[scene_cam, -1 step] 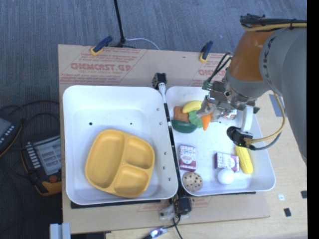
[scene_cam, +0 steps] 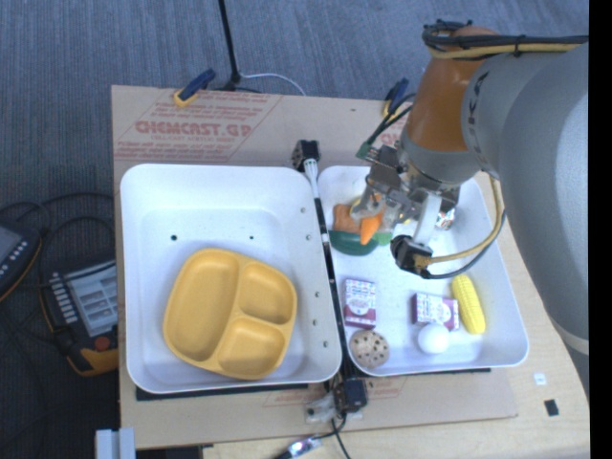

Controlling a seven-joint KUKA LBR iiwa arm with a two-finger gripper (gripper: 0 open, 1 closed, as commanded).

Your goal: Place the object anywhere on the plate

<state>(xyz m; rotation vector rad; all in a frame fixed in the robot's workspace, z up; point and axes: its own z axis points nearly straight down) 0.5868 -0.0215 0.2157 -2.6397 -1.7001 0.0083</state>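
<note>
A yellow plate (scene_cam: 229,311) with three compartments lies in the left white bin (scene_cam: 153,199). My gripper (scene_cam: 376,211) hangs over the upper left part of the right bin (scene_cam: 502,285), right above a small orange carrot-like piece (scene_cam: 368,227) that rests on a green item (scene_cam: 356,245). The gripper's body hides the top of that piece. Nothing lies on the plate.
Lower in the right bin lie two small maroon-and-white boxes (scene_cam: 360,301) (scene_cam: 435,309), a yellow corn cob (scene_cam: 468,302), a white ball (scene_cam: 433,339) and a brown cookie (scene_cam: 369,348). A black clamp (scene_cam: 307,153) sits on the divider between the bins.
</note>
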